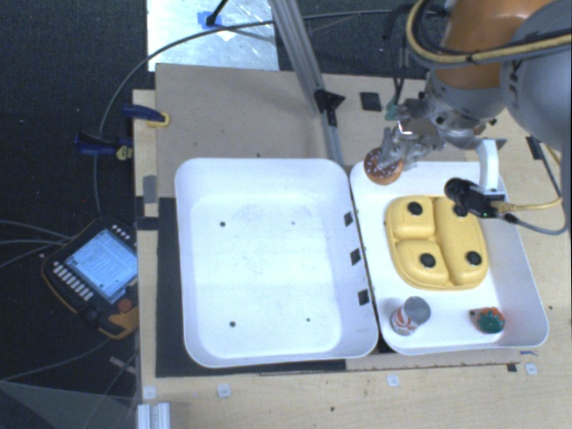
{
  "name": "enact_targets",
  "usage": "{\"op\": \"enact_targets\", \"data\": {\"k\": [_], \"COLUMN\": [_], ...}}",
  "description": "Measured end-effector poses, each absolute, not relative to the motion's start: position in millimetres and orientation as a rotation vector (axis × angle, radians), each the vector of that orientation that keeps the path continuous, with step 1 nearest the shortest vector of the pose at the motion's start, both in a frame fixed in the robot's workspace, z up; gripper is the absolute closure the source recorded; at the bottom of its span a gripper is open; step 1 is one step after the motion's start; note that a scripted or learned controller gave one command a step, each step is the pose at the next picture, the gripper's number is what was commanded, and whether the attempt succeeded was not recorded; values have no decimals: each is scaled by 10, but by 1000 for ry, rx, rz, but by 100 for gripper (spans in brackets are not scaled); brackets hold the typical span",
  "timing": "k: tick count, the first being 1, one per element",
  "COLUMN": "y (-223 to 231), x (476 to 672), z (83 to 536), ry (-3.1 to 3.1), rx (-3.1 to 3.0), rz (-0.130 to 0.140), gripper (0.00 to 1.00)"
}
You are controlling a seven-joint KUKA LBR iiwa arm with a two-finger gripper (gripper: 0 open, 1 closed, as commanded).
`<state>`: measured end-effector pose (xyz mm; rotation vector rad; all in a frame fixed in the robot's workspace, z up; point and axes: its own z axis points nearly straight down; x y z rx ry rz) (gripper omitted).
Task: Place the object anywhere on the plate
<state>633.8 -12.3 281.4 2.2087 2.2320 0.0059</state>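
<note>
Dark carpet floor (63, 52) surrounds the tan bench (241, 114) on its left and far sides. Just beyond the bench's far edge lies a bright reflective sheet (192, 25), and left of the bench a lit handheld pendant (94, 271) rests among loose cables (27, 239).

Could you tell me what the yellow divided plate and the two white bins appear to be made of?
The yellow sectioned plate looks like moulded plastic: uniform colour, rounded edges, soft sheen. The shallow white bins also look like matte plastic, thin-walled with rounded corners, though the view leaves it open.

A black handheld pendant with a lit blue screen (96, 273) lies at nine o'clock, beside the shallow white left bin (201, 329).
</note>
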Motion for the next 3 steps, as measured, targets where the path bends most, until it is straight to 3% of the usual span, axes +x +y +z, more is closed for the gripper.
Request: {"op": "enact_targets", "data": {"k": [2, 3], "y": [789, 1240], "x": [6426, 6630], "z": [2311, 2148], "ry": [2232, 2230], "rx": [2212, 2211], "rz": [1, 5], "gripper": [100, 100]}}
